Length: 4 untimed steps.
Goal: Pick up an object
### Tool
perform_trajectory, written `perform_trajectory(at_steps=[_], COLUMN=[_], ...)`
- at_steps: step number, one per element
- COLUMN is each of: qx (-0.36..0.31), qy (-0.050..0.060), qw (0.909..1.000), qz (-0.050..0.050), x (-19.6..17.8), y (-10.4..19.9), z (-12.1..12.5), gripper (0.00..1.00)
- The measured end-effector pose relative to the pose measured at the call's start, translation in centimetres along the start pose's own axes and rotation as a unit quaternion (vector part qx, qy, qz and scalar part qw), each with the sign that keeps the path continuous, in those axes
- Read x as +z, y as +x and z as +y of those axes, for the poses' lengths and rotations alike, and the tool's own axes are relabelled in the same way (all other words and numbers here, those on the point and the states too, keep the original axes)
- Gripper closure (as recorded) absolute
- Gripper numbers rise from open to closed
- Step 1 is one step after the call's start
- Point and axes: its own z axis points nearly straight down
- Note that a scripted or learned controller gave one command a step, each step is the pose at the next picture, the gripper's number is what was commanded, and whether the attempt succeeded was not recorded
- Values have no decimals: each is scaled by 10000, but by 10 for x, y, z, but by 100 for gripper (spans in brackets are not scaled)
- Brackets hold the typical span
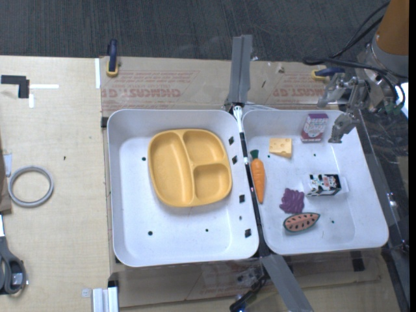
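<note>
The right bin (364,174) holds several toy foods. A purple and white box (315,127) lies near the bin's back wall. In front of it lie a yellow cheese wedge (281,147), an orange carrot (258,177) along the left wall, a black and white carton (324,184), purple grapes (292,201) and a watermelon slice (301,221). My gripper (340,125) hangs over the bin's back right corner, just right of the purple box, and nothing shows in it.
The left bin (130,226) holds a yellow divided plate (190,167). A grey tape ring (29,186) and scissors (10,272) lie on the bench at the left. A metal divider (242,70) stands between the bins at the back. Cables trail by the arm at the right.
</note>
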Motion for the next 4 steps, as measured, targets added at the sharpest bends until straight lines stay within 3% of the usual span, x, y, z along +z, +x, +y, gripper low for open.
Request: perform_trajectory(at_steps=[1, 2, 3, 4], qx=[1715, 2481, 3772, 3755], qy=[3, 2, 5, 11], qw=[9852, 9687, 9262, 9268], qz=[-1, 6, 0, -21], x=[130, 179, 186, 175], y=[-24, 13, -7, -8], z=[-29, 17, 27, 28], gripper=[0, 0, 0, 100])
